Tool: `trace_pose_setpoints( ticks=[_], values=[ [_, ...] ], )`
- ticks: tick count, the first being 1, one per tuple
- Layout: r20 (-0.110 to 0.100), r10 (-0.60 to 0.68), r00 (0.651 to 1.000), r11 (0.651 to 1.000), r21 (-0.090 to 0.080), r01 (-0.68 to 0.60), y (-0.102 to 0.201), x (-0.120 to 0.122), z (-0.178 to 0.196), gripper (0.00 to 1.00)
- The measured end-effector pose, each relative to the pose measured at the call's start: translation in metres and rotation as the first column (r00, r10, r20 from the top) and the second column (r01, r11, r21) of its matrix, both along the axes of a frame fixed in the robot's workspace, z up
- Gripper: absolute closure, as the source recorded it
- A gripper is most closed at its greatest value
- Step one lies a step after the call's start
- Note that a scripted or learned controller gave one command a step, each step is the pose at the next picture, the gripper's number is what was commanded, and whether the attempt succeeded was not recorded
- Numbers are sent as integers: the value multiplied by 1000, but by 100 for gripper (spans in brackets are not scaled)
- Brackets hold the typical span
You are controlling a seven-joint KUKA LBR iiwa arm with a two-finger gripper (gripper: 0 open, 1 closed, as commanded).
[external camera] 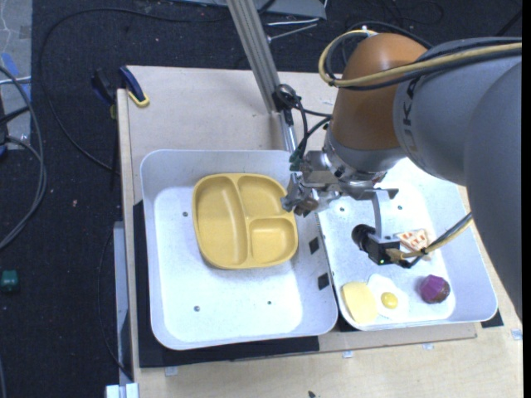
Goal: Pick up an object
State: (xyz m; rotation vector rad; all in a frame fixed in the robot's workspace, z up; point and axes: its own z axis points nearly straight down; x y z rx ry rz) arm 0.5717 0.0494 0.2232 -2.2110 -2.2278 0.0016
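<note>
Yellow tray [245, 220], purple ball [434, 288], perhaps white-yellow egg [383, 297]

The yellow plate [241, 222] looks like smooth plastic with a soft sheen. Both white bins [166, 305] look matt, finely speckled plastic. The worktop [199, 114] looks matt pale wood.

Reaches in from right of the yellow plate [245, 222], grey arm [481, 114] and orange band [377, 81] raised beyond its right side, wrist angled down, gripper [297, 199] low, just beside that plate's right rim.
</note>
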Motion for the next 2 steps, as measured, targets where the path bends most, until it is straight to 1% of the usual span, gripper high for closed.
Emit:
trace_pose_setpoints(
  ticks=[1,2],
  values=[
    [1,0,1000,1000,0,0,46,-9,-4,100],
    [1,-5,1000,1000,-1,5,43,-9,-4,0]
  ],
)
